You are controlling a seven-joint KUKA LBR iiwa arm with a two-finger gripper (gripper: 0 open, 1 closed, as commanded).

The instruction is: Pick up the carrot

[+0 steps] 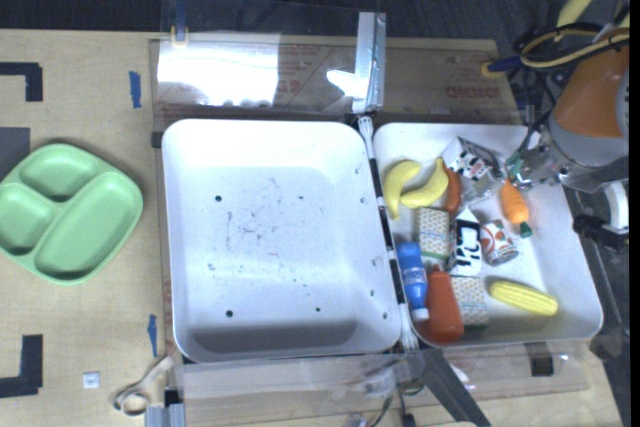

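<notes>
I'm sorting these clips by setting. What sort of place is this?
Probably a robot lab bench: two white bins side by side, toy food like a carrot and banana, and tape marks on the bench.

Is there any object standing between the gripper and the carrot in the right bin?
Nothing visible does. The gripper is right beside the carrot, at its upper end, in the right bin. The small can lies below the carrot.

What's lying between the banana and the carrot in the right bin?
In the camera view, a crumpled black-and-white wrapper lies between the banana and the carrot, toward the bin's far side; below it the white bin floor is bare.
</notes>
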